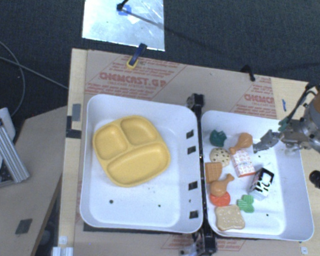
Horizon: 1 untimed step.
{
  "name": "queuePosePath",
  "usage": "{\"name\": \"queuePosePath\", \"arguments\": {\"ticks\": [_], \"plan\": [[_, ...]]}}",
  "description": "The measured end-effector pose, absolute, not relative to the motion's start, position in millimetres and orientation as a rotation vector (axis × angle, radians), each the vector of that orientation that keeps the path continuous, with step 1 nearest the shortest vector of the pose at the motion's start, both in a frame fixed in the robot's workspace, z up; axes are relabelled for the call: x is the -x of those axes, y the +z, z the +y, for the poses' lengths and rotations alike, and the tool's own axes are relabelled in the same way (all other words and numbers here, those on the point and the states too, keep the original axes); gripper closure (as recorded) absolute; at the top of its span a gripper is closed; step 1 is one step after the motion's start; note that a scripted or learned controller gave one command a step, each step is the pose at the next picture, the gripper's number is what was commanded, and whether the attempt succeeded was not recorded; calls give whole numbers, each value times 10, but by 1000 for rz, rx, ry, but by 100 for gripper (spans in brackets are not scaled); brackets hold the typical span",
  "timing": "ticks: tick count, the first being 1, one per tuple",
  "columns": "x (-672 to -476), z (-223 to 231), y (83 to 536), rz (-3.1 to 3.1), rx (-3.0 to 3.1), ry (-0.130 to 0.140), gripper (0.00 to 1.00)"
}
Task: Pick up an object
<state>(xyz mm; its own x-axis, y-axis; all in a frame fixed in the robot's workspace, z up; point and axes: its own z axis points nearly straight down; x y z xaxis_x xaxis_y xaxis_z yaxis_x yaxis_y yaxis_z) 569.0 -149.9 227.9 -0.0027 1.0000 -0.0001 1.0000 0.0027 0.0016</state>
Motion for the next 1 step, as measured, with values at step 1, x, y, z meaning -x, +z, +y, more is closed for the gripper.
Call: {"name": "queuePosePath", "arguments": {"ticks": [1], "plan": [[-5150,-1791,817,2225,-2233,-11,0]]}}
